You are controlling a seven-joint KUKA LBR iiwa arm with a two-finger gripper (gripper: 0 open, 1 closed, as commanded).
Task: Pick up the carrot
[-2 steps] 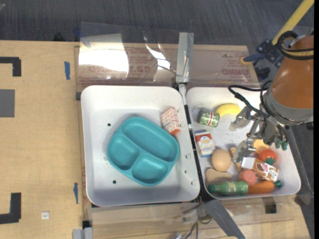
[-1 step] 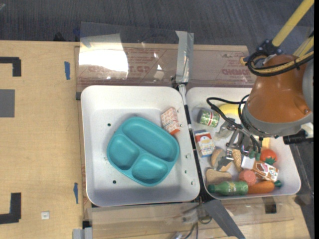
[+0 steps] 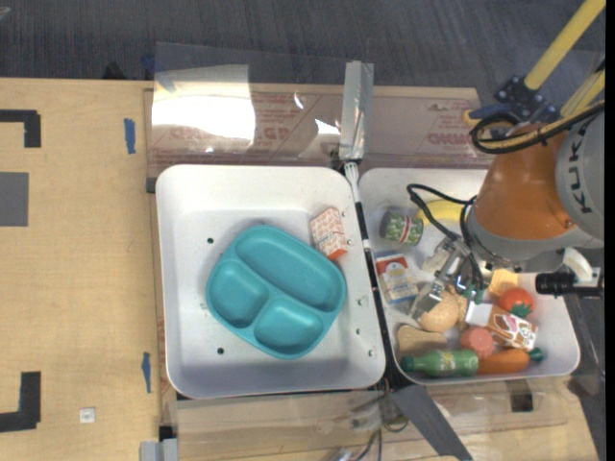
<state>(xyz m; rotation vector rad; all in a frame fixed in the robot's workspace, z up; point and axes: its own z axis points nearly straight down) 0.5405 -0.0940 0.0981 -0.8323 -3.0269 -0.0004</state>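
The carrot point(image 3: 504, 361) is orange with a green tip and lies along the front wall of the right bin point(image 3: 567, 358), between a green bottle point(image 3: 440, 361) and the bin's right corner. My gripper point(image 3: 440, 288) hangs low over the middle of the right bin, just above a beige bread-like piece point(image 3: 440, 315). It is to the left of the carrot and further back, apart from it. The orange wrist band point(image 3: 519, 200) hides part of the bin behind it.
Around the carrot crowd a pink ball point(image 3: 476, 340), a printed snack pack point(image 3: 515, 331), a tomato point(image 3: 517, 301) and a yellow block point(image 3: 502, 279). A green can point(image 3: 401, 227) and a banana point(image 3: 440, 209) lie further back. The left bin point(image 3: 183, 257) holds a teal divided plate point(image 3: 277, 291) and a small carton point(image 3: 330, 230).
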